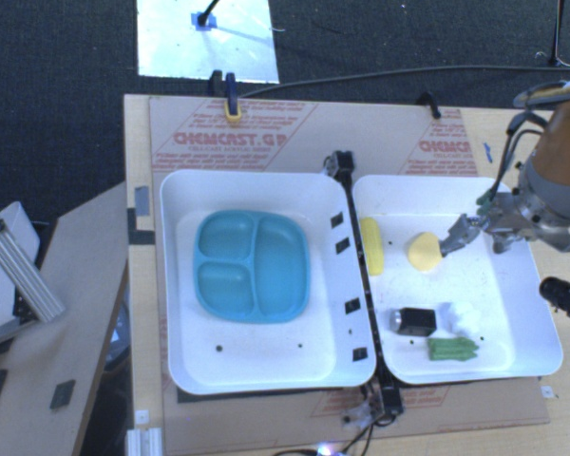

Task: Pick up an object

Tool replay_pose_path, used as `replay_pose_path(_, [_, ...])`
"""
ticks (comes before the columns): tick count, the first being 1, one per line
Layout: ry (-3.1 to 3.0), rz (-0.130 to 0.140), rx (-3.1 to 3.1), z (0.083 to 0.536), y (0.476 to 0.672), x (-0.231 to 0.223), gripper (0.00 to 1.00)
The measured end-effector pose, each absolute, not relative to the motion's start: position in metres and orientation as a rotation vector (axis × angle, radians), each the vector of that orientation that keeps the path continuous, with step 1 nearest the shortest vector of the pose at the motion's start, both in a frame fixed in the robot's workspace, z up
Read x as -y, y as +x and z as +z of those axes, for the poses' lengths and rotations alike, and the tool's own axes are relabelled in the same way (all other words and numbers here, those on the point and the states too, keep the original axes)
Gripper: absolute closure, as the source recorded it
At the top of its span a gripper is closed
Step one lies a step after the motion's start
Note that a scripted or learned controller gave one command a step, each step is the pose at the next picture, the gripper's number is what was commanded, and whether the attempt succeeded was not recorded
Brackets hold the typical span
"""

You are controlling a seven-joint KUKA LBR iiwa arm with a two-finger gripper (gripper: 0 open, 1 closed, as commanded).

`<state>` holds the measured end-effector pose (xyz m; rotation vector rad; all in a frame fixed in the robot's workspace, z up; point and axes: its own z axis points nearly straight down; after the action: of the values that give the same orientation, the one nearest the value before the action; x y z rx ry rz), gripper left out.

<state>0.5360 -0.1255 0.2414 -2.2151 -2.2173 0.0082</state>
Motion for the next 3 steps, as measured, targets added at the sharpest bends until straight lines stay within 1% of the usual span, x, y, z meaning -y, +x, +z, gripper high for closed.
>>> replay_pose_path(1, [-2.218,-0.001,2.226,0.247,0.538,0.125,0.0])
replay_pose_path(2, [-2.218,0.002,2.222,0.194,0.532,0.117,0.0])
replay_pose_path(3, [-2.218,0.004,2.22,0.135,0.523,0.119,0.0])
